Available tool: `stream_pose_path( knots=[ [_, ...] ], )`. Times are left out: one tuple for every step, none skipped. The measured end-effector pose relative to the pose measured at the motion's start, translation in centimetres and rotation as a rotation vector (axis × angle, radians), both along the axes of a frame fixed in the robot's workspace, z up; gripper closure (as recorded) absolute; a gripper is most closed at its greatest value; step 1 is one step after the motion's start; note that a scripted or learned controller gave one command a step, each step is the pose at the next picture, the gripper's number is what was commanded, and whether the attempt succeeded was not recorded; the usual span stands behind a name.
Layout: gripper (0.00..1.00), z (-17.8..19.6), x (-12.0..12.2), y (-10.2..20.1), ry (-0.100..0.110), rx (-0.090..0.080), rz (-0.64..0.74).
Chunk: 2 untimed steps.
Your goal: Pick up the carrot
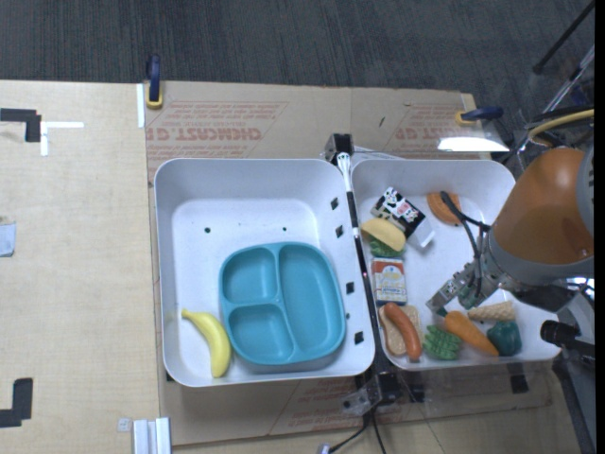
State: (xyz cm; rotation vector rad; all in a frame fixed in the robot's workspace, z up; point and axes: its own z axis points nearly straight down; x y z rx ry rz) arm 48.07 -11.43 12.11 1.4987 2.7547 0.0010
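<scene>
Approach step. Gripper low in right bin, just left of the carrot (front right corner, beside green veg). Finger spread can't be told; nothing seems held. Next likely: shift toward carrot, drop, close.

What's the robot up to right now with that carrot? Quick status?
End effector low in right bin, just left of carrot. Carrot lying flat, not gripped. Broccoli and teal toy crowd it.
</scene>
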Motion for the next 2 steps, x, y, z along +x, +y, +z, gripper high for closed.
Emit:
stream_pose_path(
  knots=[
    [1.00,3.28,-0.12,-1.70,-0.001,0.000,-0.131],
    [0.00,3.28,-0.12,-1.70,0.000,0.000,-0.131]
  ],
)
